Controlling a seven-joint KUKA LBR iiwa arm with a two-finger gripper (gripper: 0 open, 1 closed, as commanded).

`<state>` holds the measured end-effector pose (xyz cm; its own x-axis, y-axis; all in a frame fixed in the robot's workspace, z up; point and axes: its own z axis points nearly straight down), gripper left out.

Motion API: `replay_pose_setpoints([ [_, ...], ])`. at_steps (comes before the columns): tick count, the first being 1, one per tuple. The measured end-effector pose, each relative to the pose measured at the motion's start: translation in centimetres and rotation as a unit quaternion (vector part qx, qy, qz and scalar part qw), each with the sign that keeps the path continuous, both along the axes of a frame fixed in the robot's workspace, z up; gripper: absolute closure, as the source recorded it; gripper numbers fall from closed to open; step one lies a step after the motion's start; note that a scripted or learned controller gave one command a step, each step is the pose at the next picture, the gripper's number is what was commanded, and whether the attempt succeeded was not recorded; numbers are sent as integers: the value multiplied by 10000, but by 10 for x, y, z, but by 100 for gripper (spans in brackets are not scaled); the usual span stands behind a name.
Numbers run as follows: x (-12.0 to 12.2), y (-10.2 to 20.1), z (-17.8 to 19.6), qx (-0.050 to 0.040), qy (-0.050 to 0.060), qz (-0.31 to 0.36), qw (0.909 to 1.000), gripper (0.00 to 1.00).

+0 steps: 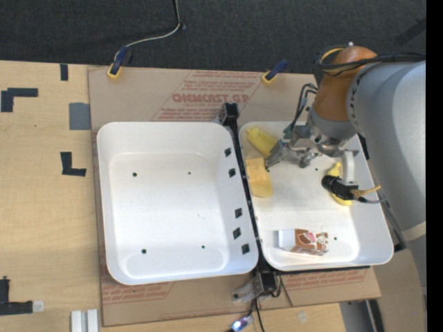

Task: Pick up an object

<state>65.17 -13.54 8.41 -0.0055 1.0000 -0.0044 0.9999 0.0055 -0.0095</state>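
My gripper [288, 158] hangs over the upper part of the right bin [367, 251], its two fingers spread apart with bare bin floor between them. A yellow block [259, 179] lies just left of the left fingertip, against the bin's left wall. A yellow banana-shaped piece [261, 141] lies above that block, near the bin's top left corner. A small white and brown packet [304, 241] rests near the bin's front edge. Nothing is held.
The left bin [118, 151] stands beside the right one, with a black-clipped divider [239, 185] where they meet. The grey arm [394, 137] covers the right bin's far right side.
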Motion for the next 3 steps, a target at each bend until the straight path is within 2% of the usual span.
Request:
replay_pose_setpoints([
  [1, 0, 40, 164, 17, -135, 2, 9999, 0],
  [2, -66, 26, 43, 31, 34, -39, 10000, 0],
  [3, -9, 22, 41, 18, -57, -13, 10000, 0],
])
